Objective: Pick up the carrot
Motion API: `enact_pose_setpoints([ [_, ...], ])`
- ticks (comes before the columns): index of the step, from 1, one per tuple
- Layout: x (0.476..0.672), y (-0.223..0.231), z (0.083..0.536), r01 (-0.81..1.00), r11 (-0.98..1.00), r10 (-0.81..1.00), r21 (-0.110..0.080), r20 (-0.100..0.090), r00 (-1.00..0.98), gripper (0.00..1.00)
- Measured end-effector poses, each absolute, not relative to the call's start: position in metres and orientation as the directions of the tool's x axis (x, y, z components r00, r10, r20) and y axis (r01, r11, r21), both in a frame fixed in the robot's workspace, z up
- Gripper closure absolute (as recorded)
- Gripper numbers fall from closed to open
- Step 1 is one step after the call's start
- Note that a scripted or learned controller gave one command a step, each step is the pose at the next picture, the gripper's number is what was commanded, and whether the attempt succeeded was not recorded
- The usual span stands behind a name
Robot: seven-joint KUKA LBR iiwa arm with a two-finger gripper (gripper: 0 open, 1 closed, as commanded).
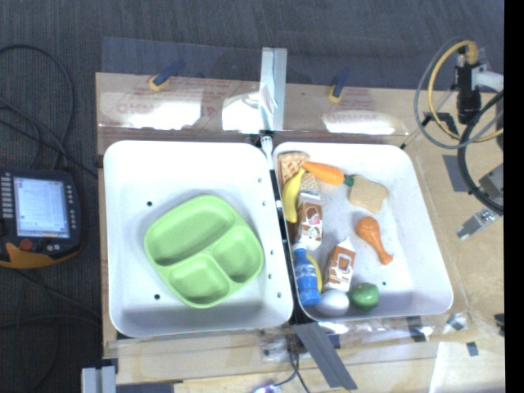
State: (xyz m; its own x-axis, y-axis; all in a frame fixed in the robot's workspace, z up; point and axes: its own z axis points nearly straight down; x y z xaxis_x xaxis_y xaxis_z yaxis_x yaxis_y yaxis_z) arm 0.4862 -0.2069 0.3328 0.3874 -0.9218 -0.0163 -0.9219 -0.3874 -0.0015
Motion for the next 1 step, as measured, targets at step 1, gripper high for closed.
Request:
enact_pose_setpoints([
  [1, 0.4844, -0.192, 0.2653, -0.546, -0.838, -0.546, -0.002, -0.007, 0.837, 1.0],
])
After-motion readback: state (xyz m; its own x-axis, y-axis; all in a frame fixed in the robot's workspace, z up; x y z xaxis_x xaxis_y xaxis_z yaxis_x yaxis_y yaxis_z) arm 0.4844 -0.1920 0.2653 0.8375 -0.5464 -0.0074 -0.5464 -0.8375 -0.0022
